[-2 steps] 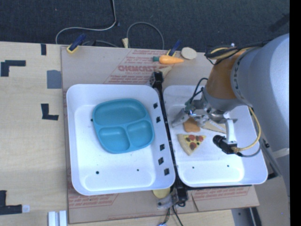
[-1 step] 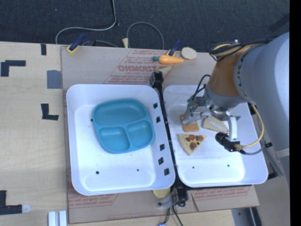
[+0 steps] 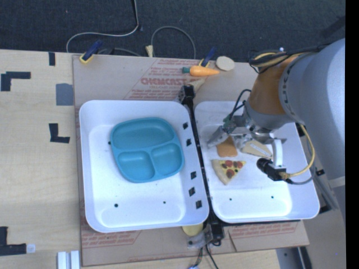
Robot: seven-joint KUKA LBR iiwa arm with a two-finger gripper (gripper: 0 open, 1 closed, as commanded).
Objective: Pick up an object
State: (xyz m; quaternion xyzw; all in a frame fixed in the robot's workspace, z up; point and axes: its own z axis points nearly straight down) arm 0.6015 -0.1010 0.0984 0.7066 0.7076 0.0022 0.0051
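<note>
Okay, I've got the arm (image 3: 303, 88) reaching in from the right edge, orange band up, wrist bent down over the right bin (image 3: 255, 203). The gripper (image 3: 231, 142) sits low at the bin's upper middle; I can't tell how wide it stands or whether it has anything. Right under it lies a tan toast piece (image 3: 227, 149), touching or just beside the tips. Below that, the pizza slice (image 3: 229, 170) lies flat, its point aimed to the lower left, long axis slanting up toward the right. A pale wedge (image 3: 257, 148) lies just right of the toast. Left bin (image 3: 95, 206) carries a teal tray (image 3: 147, 149). Both bins rest on cardboard over a wooden bench (image 3: 33, 167); a carrot (image 3: 203, 70) lies at the upper middle by dark carpet.
</note>
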